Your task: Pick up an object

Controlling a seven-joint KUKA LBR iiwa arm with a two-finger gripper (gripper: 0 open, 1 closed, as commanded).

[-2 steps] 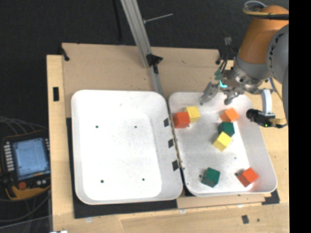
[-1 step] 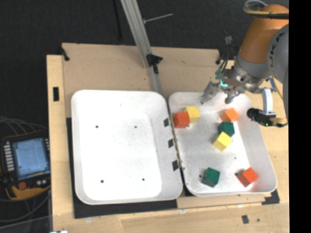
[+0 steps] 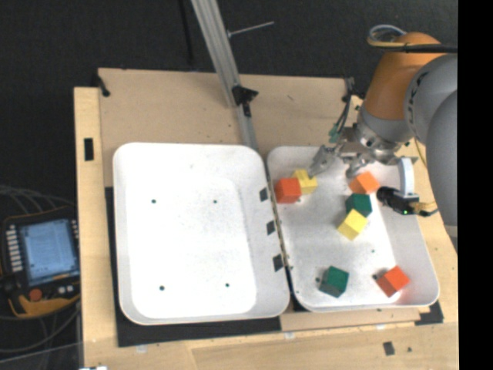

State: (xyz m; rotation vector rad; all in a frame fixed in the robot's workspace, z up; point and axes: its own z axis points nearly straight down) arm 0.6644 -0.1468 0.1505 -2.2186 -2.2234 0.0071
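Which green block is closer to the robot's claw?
The upper green block, beside a yellow block, is closer to the gripper. The other green block sits by the bin's near edge.

A pale wooden bench (image 3: 85, 206) stands on dark, speckled flooring (image 3: 46, 29). A slanted metal rail (image 3: 219, 52) rises up and to the left of the pincer. Far left of it, off the bench, sits a handheld screen unit (image 3: 42, 253), perhaps a control pendant, with cables (image 3: 31, 187).
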